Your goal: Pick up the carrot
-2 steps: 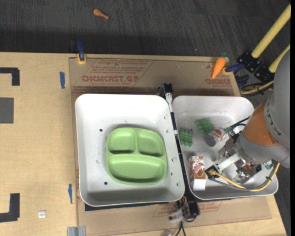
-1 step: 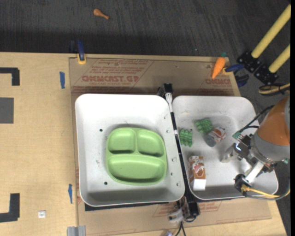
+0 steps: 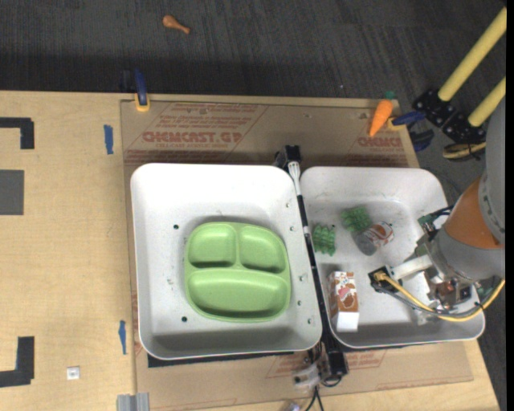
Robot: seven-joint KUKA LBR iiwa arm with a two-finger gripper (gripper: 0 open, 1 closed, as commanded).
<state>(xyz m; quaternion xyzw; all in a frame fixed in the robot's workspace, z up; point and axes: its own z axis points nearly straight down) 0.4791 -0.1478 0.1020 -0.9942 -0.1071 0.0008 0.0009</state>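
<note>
An orange carrot with a green top lies on the wooden bench just beyond the far edge of the right bin, next to a blue clamp. My gripper hangs low over the near right corner of that bin, well short of the carrot. The wrist with its yellow cable covers the gripper from above. I see nothing held in it.
The right bin holds two green toy pieces, a small can and a brown and white carton. A green divided plate lies in the left bin. A small orange object lies on the dark floor beyond the bench.
</note>
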